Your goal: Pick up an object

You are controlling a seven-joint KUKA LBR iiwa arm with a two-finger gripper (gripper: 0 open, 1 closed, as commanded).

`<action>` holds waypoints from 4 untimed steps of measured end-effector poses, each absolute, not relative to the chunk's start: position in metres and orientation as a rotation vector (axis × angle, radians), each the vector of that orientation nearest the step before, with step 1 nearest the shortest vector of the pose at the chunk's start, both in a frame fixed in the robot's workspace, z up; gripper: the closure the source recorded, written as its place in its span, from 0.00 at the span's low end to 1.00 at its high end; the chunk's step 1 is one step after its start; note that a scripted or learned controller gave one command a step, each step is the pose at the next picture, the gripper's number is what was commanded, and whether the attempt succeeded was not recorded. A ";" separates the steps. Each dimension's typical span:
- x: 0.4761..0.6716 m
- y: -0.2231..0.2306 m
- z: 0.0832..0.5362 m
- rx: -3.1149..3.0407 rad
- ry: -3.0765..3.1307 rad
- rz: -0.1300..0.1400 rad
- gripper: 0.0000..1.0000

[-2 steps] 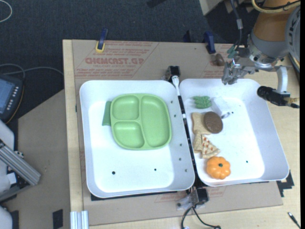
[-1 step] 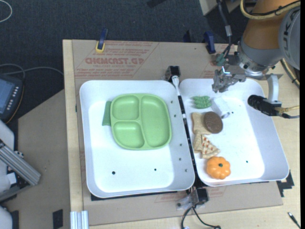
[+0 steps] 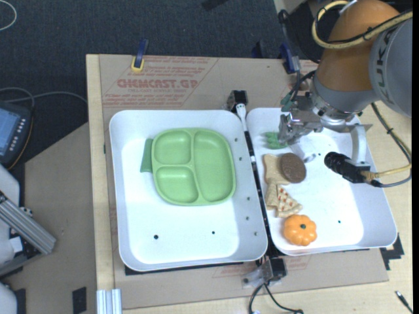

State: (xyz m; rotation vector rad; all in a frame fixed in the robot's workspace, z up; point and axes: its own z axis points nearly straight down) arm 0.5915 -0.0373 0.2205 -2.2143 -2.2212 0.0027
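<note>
The gripper (image 3: 286, 138) hangs over the right bin's (image 3: 366, 231) far-left corner, just above a small green piece (image 3: 271, 138); whether it grips anything cannot be told. The piece looks light, thin and probably slippery, best pinched across its narrow width.

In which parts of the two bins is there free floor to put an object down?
Left bin: bare floor in front of the green plate. Right bin: bare patch right of the pumpkin. Crowded: its left side, with crackers, cookie and the hand.

The grey KUKA arm (image 3: 393, 57) wears a rounded orange band (image 3: 357, 38), yellow and black cables looping over it, above a metallic wrist with dark fittings.
</note>
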 end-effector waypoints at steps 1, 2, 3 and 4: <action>0.570 0.010 0.223 -2.213 -2.223 0.002 1.00; 0.541 0.048 0.227 -2.214 -2.223 0.002 1.00; 0.527 0.040 0.230 -2.219 -2.219 0.003 1.00; 0.522 0.044 0.217 -2.220 -2.217 0.004 1.00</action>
